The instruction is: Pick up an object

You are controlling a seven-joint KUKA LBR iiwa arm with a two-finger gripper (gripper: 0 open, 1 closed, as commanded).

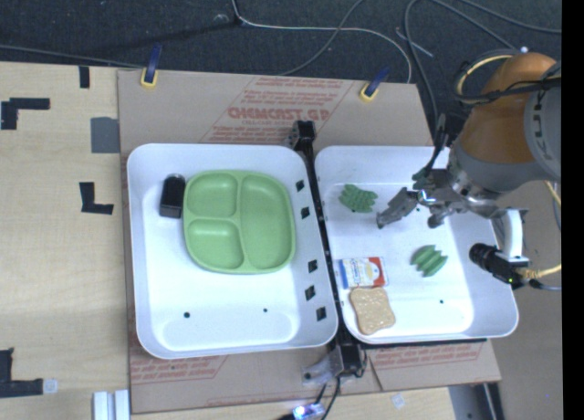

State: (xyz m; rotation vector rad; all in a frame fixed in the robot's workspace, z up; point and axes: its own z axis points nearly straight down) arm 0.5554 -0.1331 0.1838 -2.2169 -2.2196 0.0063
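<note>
From above, the gripper (412, 208) hangs over the right bin (493, 325), fingers spread apart with nothing between them. Just left of it lies a green leafy toy (358, 197); a second green piece (428, 260), a small carton (362, 272) and a bread slice (372, 309) lie nearer. The left bin (146, 254) bears a green plate (240, 221) and a black block (172, 196).

Cardboard sheet (274, 108), yellow clamps (149, 76), black cables (365, 16), wooden bench (55, 254)

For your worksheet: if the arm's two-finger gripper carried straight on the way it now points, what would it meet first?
Probably the ridged green leafy toy, just left of the gripper in the right white bin. Height is unclear; it might reach the bin floor first.
</note>
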